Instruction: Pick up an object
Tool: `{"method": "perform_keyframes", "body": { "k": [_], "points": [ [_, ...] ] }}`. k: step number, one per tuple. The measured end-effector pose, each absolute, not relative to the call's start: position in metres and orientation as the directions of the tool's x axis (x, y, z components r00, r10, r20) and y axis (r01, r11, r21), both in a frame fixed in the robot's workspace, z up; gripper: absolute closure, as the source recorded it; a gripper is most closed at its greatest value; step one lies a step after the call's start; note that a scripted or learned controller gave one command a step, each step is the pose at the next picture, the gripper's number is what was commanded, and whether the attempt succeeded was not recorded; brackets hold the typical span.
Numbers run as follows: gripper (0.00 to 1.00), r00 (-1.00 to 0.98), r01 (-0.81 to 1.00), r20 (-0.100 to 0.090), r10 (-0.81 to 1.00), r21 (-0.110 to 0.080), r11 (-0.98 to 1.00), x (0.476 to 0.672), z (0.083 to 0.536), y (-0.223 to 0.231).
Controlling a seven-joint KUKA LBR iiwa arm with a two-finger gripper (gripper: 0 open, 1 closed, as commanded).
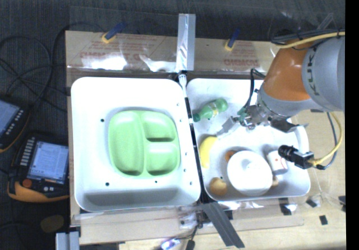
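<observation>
The right bin (193, 91) holds a green bottle (211, 109) lying at its back left and a yellow banana-shaped piece (207, 149) by its left wall. A white round bowl (248, 171) sits near the front, with a brown lump (218, 186) at its front left and an orange bit (230, 156) at its rim. My gripper (233, 124) hangs low over the bin's middle, just right of the bottle and above the yellow piece, with nothing visibly held.
The left bin (84, 131) carries a green divided plate (144, 141). A small white and red item (276, 162) lies right of the bowl. The arm's orange band (286, 75) and a yellow cable (331, 148) cover the right bin's right side.
</observation>
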State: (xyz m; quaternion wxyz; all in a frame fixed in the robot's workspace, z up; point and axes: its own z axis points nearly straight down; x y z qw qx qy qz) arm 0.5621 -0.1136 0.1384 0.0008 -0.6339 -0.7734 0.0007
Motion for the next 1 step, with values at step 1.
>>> {"method": "perform_keyframes", "body": {
  "k": [1],
  "points": [
    [0.00,-0.174,0.985,-0.004,0.985,0.011,0.174,0.5003,0.0898,-0.1208]
  ]
}}
